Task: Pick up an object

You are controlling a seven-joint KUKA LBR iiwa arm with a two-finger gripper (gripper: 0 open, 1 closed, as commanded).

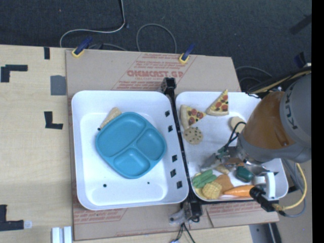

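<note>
On your left, the left bin (83, 186) holds a blue divided plate (131, 144), with a tan piece (111, 117) poking out from under its upper-left edge. Moving right, the right bin (205, 99) carries two pizza slices (192, 115) (218, 104) and a cookie (192, 134) near its top. Lower down you'll find green beans (203, 178), corn (211, 190) and a carrot (239, 190) clustered by the front wall. The gripper (225, 158) sits low over that cluster, just above the vegetables; you cannot tell whether it is open or closed, since the arm (273, 125) hides much of it.
</note>
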